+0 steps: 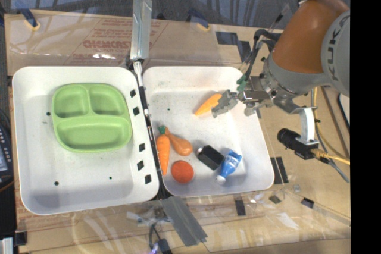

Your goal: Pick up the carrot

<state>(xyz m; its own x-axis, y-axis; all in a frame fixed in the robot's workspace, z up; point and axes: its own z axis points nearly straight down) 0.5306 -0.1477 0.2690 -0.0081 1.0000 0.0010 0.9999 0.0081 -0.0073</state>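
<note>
Two white bins side by side on the bench. Left bin [36, 187] holds a green divided plate [91, 116], lying flat in the upper half w/ three compartments. Right bin [262, 154] has the rest: the carrot [162, 154] lies along the bin's left wall, near the divider btwn bins, green top pointing up-screen, orange tip down toward the front. Just right of its top end sits a small orange-brown pear-shaped piece [180, 144], touching or nearly touching the carrot; can't tell which. A round red-orange ball, maybe a tomato [183, 172], sits below that, just beside the carrot's lower end. Further right, a black block [209, 156] and a blue-and-white bottle [229, 165] lie next to each other at a slant near the front. A yellow-orange wedge-like thing [208, 104] lies in the upper middle of the right bin. The arm [309, 38] comes in from the right, and the gripper [226, 101] is low over the bin, at the right end of that yellow-orange piece and well apart from the carrot. Its tips look to be right at the wedge's end, but open vs closed — can't tell, too small and dark.
</note>
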